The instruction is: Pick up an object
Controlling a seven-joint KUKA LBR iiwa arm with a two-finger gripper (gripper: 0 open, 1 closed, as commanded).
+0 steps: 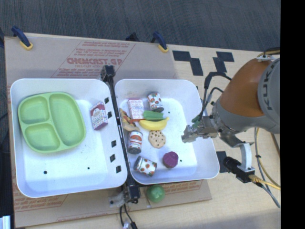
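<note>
1. The hand (189, 133) hangs over the right side of the right bin (204, 109), near its right wall. Whether it is wide or narrow cannot be told from this angle, and nothing shows between its tips.

2. The pickable things sit in a tight cluster toward the right bin's left and middle: a banana (153, 124), a green pepper (152, 114) touching it, a cookie (156, 139), a purple plum (170, 159), three small cans (135, 141), and a red-and-white carton (136, 109).

3. Risk one: the hand is over bare bin floor, apart from the cluster. A straight descent from here would likely close on nothing.

4. Risk two: the banana and pepper lie against each other, with the carton just beside. A grasp there could nudge neighbours or catch two items and drop both.

5. Risk three: the cans look round and smooth, the plum too, so either may roll or squirt out of a pinch.

6. Risk four: the bin wall is close to the hand, and a low sideways move could strike it.

7. The left bin (28, 175) holds a green divided tray (50, 122) and a small red packet (98, 115).

8. Both bins rest on cardboard (95, 56) clamped to the table (238, 209). A green ball (155, 193) sits outside, at the right bin's front edge. Dark carpet lies beyond the table's far edge.
</note>
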